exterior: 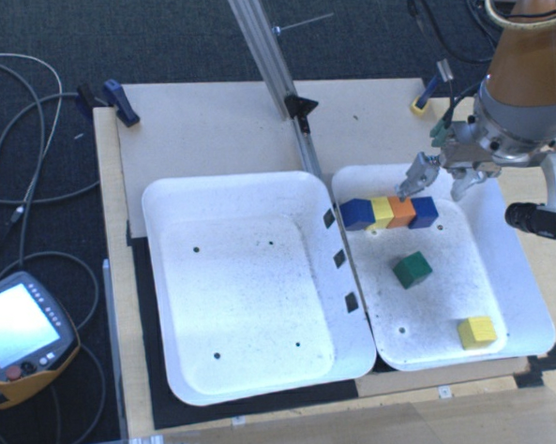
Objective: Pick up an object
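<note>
I see the gripper [442,179], fingers spread and holding nothing, poised just above and right of the row of coloured blocks [390,212] in the right bin [516,277] (long axis left–right, nearer than the green cube [412,270]).

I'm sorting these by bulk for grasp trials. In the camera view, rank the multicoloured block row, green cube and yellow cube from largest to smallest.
1. multicoloured block row, clearly largest.
2. green cube.
3. yellow cube, though these two cubes look nearly alike, so that order is unsure.
</note>
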